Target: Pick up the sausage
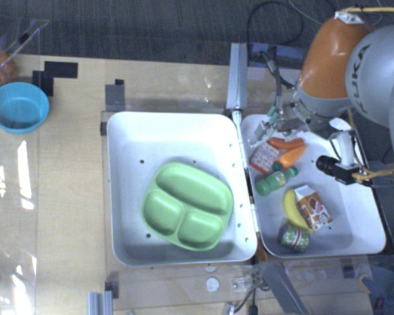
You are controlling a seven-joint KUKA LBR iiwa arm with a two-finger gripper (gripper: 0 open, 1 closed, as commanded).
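End effector [280, 118] over right bin [368, 241], twelve o'clock end; grip state unclear. Sausage [284, 142] beside carrot [293, 155]: pinch across sausage's width, avoid carrot.

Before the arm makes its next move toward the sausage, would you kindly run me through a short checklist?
1. Sausage located in the right bin, far end: ok.
2. Gripper positioned over the sausage: ok, it sits just above it.
3. Sausage between the fingers: cannot tell.
4. Room around the sausage: not ok, the carrot and the red-and-white packet crowd it.
5. Green divided plate in the left bin away from the arm: ok.
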